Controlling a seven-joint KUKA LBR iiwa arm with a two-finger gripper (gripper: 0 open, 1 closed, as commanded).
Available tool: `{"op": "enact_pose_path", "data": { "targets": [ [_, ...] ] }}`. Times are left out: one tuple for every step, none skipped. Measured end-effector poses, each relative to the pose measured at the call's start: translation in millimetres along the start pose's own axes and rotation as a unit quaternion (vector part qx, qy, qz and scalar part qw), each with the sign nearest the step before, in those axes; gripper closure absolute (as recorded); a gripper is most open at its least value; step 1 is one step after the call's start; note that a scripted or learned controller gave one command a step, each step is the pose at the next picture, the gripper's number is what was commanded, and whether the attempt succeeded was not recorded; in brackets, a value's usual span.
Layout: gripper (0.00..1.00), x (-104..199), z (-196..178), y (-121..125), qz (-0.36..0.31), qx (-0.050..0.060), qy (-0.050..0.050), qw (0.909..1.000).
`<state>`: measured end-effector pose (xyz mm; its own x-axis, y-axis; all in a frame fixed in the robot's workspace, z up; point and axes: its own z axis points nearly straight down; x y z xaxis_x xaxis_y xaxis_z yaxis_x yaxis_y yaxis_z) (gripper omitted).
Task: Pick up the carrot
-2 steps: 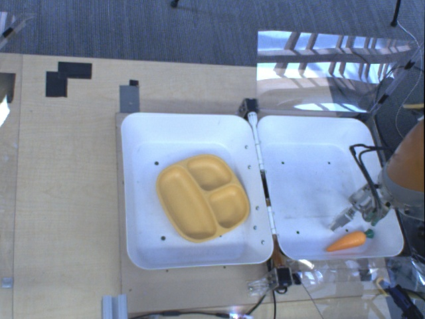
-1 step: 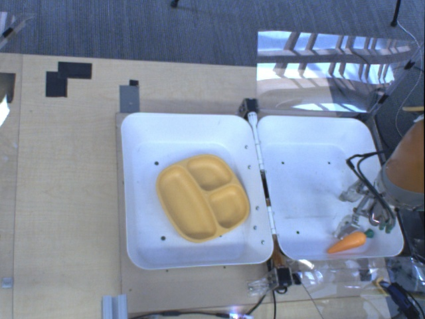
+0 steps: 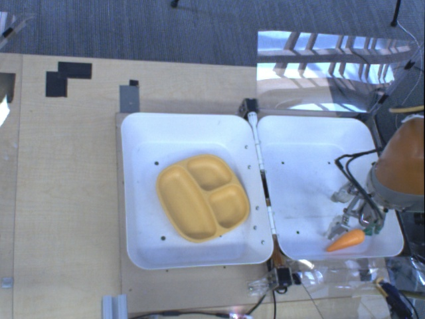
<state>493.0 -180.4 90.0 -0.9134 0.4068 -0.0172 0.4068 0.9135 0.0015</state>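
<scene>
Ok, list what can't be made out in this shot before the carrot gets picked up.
1. Grip: the gripper sits right at the carrot in the right bin. Its metal parts blur together from above, so contact or grasp cannot be judged.
2. Arm: the arm is cut off by the right edge of the camera view.
3. Carrot's thick end: partly covered by the gripper.
4. Yellow tray in the left bin: fully visible.

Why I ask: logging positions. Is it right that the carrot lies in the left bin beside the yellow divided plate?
Not quite. The camera view shows the carrot in the right bin, by the tool; the yellow divided plate is in the left bin.
</scene>
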Motion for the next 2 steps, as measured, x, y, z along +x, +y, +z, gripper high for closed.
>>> {"op": "enact_pose_path", "data": {
  "targets": [
    [1.00,-3.2,-12.2,2.3,0.001,-0.002,-0.003,1.0000],
    [0.00,-2.8,-11.8,2.5,0.001,-0.002,-0.003,1.0000]
  ]
}}
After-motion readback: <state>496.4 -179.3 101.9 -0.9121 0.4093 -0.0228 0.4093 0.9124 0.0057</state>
